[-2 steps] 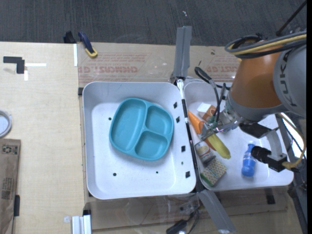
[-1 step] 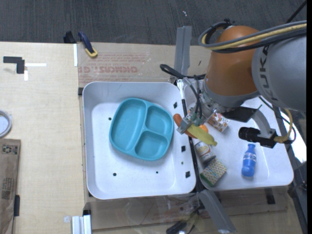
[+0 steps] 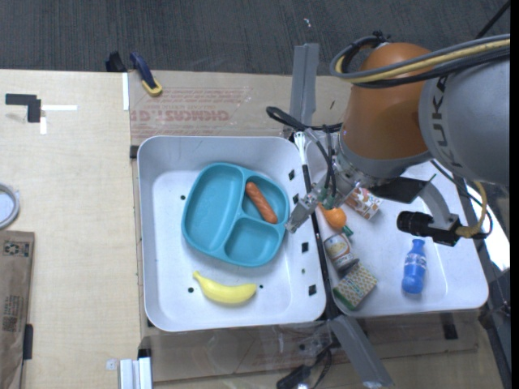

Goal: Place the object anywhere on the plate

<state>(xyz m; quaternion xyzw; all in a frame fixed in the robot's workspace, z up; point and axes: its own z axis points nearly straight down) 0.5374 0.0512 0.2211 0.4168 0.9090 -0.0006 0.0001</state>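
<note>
A blue divided plate [image 3: 231,217] sits in the left bin [image 3: 162,298], with a sausage [image 3: 261,202] lying in its far right compartment. A banana [image 3: 225,289] lies near the plate on the bin floor. The hand [image 3: 312,203] hovers at the plate's right rim; I cannot tell its state.

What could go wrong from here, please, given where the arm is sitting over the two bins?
1. The gripper hangs right at the divider between the bins, so a low sideways move toward the blue plate might clip the bin walls.
2. The right bin is crowded: the orange fruit, the jar and the small packet lie close together, so a grasp could nudge neighbours.
3. The sausage already lies in one plate compartment; a drop there could knock it.
</note>
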